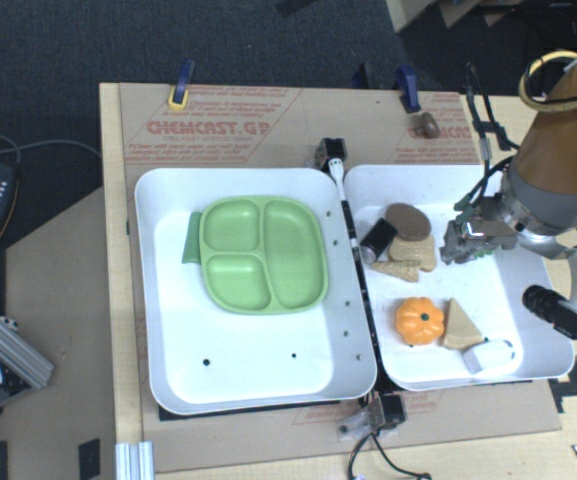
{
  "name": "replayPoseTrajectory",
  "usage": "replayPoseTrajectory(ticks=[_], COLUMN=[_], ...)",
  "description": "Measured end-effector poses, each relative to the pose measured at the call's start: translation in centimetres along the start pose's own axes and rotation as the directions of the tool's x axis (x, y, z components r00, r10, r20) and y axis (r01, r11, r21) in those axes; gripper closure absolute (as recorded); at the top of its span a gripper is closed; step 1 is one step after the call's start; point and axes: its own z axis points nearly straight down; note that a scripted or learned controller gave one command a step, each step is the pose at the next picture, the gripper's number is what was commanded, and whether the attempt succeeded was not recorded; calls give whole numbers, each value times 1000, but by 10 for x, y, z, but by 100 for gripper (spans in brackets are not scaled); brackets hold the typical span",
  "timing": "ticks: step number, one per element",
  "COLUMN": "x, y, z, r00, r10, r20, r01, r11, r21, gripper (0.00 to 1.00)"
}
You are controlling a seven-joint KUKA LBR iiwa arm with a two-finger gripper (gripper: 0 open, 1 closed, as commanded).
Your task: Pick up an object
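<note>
**Two bins, gripper poised over the right one**

Two shallow white bins sit side by side on a cardboard-covered bench (268, 118). Nearest the camera in the right bin (528, 368), a small white-and-grey object (488, 354) lies close to the front wall. Just behind it a tan wedge-shaped piece (460, 326) touches a small orange pumpkin (419, 321) on its left. Farther back, a beige flat piece (408, 258) lies under a round brown object (407, 222), with a small black block (377, 237) at their left, next to the divider between the bins.

The gripper (465, 240) hangs over the middle of the right bin, just right of the brown and beige pile and apart from it. Its metal fingers point down and nothing shows between them; whether they are spread or pressed together cannot be told at this angle. The arm (558, 158), with its orange band, comes in from the right edge.

The left bin (168, 338) holds a green divided plate (264, 253) with three compartments, lying flat toward the back half. At the far edge of the bench, a yellow-tipped clamp (180, 86) and a blue clamp (406, 86) grip the cardboard.
</note>
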Motion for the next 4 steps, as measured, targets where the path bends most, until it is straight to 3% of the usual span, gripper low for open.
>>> replayPoseTrajectory(ticks=[2,4], x=[106,189], y=[26,79], z=[-5,1], r00=[1000,1000], r10=[-2,-2], r20=[-1,-1], r01=[2,2], r11=[1000,1000], r21=[1,0], gripper=[100,100])
